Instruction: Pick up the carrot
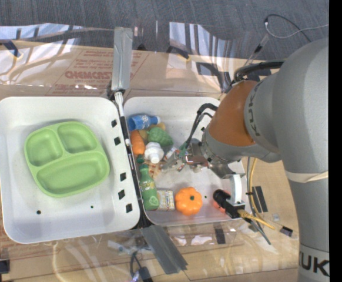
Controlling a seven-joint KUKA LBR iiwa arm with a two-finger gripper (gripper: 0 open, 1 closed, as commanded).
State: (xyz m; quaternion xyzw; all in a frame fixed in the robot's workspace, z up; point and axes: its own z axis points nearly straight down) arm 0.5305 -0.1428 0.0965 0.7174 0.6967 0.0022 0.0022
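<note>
Camera view from above: the carrot (137, 143) lies in the right bin (177, 106) close to its left wall, with a blue bottle (143, 121) just above it and a green leafy vegetable (159, 137) and a small white bottle (154, 153) beside it. The gripper (170, 160) hangs just right of that cluster, apart from the carrot, and I cannot tell how it is set. Nearer the front sits an orange pumpkin (188, 201), and the left bin (12, 216) holds a green divided plate (66, 157).
</note>
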